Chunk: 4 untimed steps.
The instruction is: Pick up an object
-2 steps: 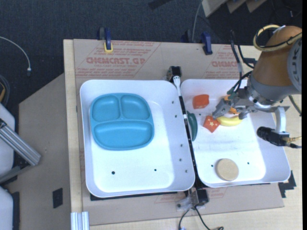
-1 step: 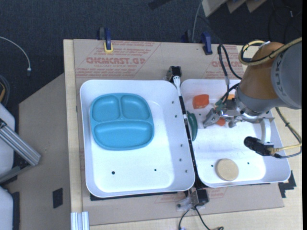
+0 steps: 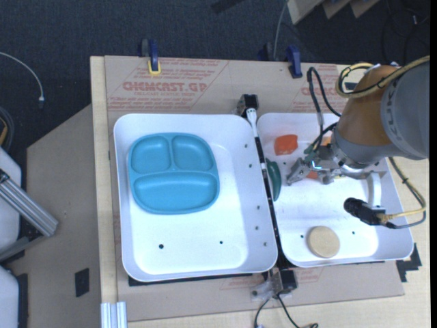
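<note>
A brown cardboard-covered bench with red print carries two shallow white bins over dark blue carpet. The left bin holds a light blue divided plastic plate. In the right bin lie an orange block, a round tan disc and a dark green piece by the dividing wall. The grey arm's gripper hangs low near the orange block; whether its fingers are apart or hold anything, I cannot tell.
</note>
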{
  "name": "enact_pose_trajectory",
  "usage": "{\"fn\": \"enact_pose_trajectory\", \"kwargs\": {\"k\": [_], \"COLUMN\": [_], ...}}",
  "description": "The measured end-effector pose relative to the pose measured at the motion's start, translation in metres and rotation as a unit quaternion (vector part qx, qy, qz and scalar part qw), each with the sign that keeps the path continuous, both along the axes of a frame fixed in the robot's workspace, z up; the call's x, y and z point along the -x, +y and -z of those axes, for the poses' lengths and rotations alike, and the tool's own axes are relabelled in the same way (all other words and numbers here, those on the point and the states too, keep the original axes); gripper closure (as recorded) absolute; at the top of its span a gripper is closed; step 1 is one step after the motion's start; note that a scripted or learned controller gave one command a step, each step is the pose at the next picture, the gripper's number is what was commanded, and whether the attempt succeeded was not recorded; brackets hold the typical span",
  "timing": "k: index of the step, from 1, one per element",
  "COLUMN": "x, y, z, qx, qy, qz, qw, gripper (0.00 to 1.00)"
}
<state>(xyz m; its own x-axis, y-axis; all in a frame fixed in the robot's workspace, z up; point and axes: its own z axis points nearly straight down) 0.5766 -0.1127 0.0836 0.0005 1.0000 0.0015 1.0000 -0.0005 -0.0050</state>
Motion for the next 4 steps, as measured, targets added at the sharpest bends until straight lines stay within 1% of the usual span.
{"fn": "enact_pose_trajectory", "kwargs": {"k": [1,2,3,4], "x": [-0.001,0.001,-0.003,0.001], "y": [0.000,0.010,0.003,-0.003], "z": [-0.011,-0.061,-0.107,-0.168], "qx": [0.0005,0.0013,0.0016,0.0021], "qy": [-0.002,-0.004,-0.005,-0.007], "qz": [0.000,-0.001,-0.001,-0.001], "qw": [1.0000,1.0000,1.0000,1.0000], "gripper": [1.00,1.00,1.00,1.00]}}
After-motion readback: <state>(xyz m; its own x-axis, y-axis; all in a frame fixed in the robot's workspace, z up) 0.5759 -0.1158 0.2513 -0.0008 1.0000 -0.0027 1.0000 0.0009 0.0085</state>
